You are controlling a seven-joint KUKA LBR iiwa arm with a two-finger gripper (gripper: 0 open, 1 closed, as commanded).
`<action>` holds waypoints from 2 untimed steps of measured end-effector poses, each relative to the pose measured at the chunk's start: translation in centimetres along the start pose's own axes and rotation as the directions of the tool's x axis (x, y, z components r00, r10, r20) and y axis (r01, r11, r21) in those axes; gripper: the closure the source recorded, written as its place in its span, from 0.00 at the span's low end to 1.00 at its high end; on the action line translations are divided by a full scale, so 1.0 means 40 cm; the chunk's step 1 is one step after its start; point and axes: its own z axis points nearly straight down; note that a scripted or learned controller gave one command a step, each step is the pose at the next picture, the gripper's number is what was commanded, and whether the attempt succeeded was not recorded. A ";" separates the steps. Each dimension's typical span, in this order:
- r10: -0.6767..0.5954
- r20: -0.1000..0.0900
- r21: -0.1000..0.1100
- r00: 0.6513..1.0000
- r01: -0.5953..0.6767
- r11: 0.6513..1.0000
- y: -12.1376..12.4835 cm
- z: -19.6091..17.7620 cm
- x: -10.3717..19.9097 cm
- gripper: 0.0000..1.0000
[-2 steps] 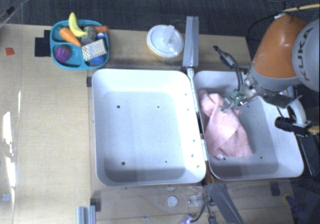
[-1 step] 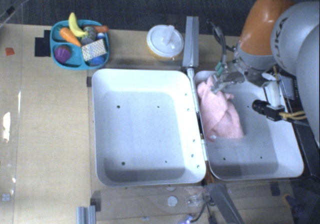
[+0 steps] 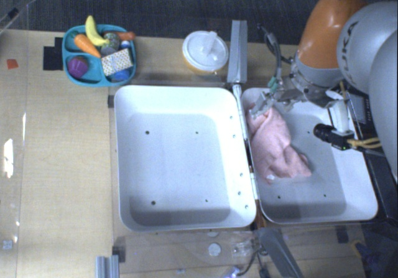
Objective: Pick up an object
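Note:
A crumpled pink cloth (image 3: 277,146) lies in the right white bin (image 3: 348,205), against its left wall. My gripper (image 3: 272,100) hangs over the far left corner of that bin, right at the cloth's upper edge. The grey arm with its orange band comes in from the upper right and covers the bin's far right corner. Whether the gripper touches the cloth is not visible from this angle.
The left white bin (image 3: 180,208) sits beside the right one. Behind the bins stand a blue tray (image 3: 71,74) of toy food, a round white-lidded container (image 3: 206,51) and a grey metal post (image 3: 236,53). A black cable connector (image 3: 329,135) hangs over the right bin.

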 end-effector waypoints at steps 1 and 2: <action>-0.013 -0.001 0.001 1.000 0.013 1.000 -0.090 0.134 -0.147 0.00; -0.008 0.002 -0.012 1.000 0.008 1.000 -0.152 0.258 -0.171 0.00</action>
